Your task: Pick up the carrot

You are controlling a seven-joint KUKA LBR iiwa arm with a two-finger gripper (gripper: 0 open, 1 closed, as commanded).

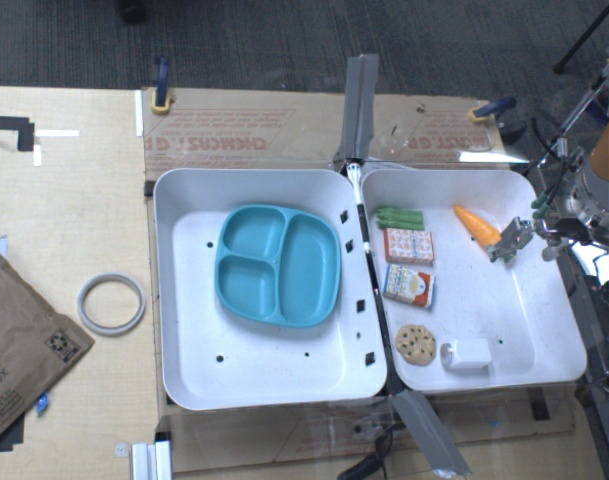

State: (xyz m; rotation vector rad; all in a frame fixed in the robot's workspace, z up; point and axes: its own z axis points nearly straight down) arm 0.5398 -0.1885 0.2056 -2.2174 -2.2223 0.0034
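An orange carrot [477, 224] lies in the right bin [544, 368], near its far right corner, pointing down-right. My gripper [530, 239] hangs at the bin's right side, just right of the carrot's lower tip. Its fingers [506, 245] are spread, with nothing between them. The carrot rests on the bin floor, apart from the gripper.
The right bin also holds a green item [399, 217], two small cartons [408, 245] [409, 286], a cookie [415, 343] and a white block [468, 354]. A teal divided plate [280, 265] sits in the left bin [184, 368]. A tape roll [111, 302] lies on the bench.
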